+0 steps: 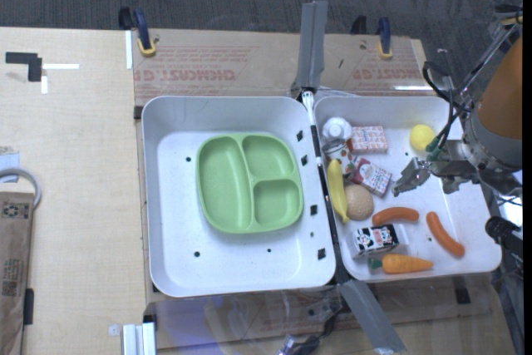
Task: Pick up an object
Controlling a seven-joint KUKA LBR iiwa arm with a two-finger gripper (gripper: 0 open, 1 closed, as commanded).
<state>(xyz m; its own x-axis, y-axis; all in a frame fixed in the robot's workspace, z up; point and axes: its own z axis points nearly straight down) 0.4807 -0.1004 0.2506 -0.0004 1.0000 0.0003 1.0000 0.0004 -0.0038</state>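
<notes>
Fingers point(413, 178) parted, gripping nothing, low over right bin point(474, 258) just above a sausage point(395, 215); carrot point(401, 264), banana point(336, 189), lemon point(422, 137) lie around. Green divided plate point(248, 181) in left bin point(170, 237).

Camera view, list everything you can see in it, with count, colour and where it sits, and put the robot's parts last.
bins: 2, white, side by side on the bench
tray: 1, green, three compartments, left bin
banana: 1, yellow, right bin, left edge
bun: 1, tan, beside the banana
lemon: 1, yellow, right bin, far side
sausages: 2, orange-red, right bin, near side
carrot: 1, orange, near edge
carton: 1, black and white, above the carrot
packets: 2, red and white, right bin middle
clamps: 2, blue and yellow, far bench edge
arm: 1, grey with orange band, right
gripper: 1, dark, over the right bin
</notes>
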